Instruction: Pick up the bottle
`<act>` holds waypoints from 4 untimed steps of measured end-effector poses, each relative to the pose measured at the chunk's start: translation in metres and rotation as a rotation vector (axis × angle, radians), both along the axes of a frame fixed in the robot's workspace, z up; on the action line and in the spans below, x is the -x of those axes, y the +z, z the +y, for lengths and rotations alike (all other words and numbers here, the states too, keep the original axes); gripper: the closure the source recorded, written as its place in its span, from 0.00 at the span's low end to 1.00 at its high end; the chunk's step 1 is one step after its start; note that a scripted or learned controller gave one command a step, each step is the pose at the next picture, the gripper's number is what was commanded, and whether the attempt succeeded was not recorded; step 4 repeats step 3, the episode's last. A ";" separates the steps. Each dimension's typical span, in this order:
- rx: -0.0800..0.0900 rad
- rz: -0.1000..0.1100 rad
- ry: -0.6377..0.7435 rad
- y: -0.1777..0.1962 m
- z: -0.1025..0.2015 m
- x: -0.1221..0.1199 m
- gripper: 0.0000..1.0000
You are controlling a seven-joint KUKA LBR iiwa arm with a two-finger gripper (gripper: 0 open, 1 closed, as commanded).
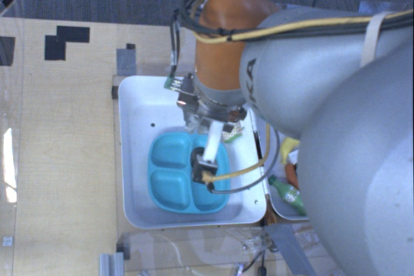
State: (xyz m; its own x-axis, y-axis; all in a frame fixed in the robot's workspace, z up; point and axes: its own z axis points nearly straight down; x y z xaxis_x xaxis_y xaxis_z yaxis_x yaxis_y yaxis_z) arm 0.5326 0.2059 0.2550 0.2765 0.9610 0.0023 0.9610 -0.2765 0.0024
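Observation:
A green bottle (288,194) with a white cap lies on its side in the right bin (277,210), at the bin's near left corner, and the arm hides part of it. My gripper (204,116) hangs below the orange wrist band over the left bin (136,139), above the far edge of a blue divided tray (169,179). It is well to the left of the bottle and apart from it.
The blue tray fills the middle and near part of the left bin. In the right bin, a yellow object (290,147) and a small orange-red object (292,172) show beside the bottle. The grey arm covers most of the right bin.

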 end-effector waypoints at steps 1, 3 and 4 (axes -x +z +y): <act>0.000 0.000 0.001 0.000 0.000 0.000 0.00; 0.000 0.002 -0.122 -0.146 0.008 -0.017 0.00; 0.000 0.002 -0.122 -0.146 0.008 -0.017 0.00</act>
